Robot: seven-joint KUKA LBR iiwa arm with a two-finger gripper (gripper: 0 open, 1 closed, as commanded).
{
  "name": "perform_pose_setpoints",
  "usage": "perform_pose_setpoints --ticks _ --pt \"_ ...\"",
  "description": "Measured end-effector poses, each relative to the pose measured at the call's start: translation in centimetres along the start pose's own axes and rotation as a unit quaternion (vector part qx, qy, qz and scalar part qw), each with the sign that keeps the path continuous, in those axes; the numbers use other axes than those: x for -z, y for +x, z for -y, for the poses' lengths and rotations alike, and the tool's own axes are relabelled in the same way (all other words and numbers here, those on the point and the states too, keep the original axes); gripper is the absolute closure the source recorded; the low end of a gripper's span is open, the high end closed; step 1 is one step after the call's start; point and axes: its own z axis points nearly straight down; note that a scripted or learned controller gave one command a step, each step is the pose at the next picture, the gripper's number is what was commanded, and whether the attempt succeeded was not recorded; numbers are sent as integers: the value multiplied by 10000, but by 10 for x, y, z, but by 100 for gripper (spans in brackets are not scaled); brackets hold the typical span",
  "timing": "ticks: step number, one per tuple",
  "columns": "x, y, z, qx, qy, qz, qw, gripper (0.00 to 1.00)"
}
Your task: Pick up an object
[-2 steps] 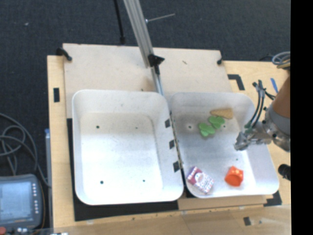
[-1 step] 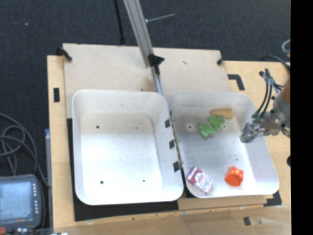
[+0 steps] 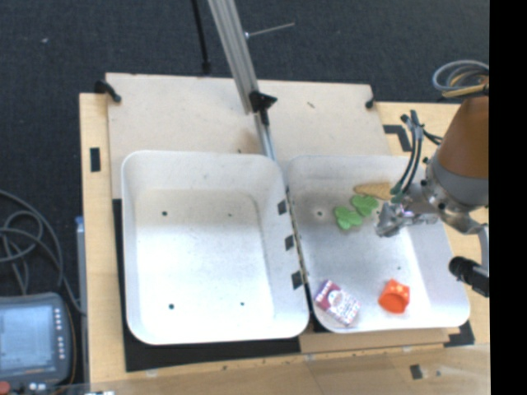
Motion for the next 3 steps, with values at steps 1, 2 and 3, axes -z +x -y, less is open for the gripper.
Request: perform_pose_setpoints --ticks 1,2,3 --pt "11 54 -16 13 -8 -9 10000 100" --pt "20 108 -36 12 -6 -10 10000 100" --pt "9 157 -44 -1 6 1 10000 100"
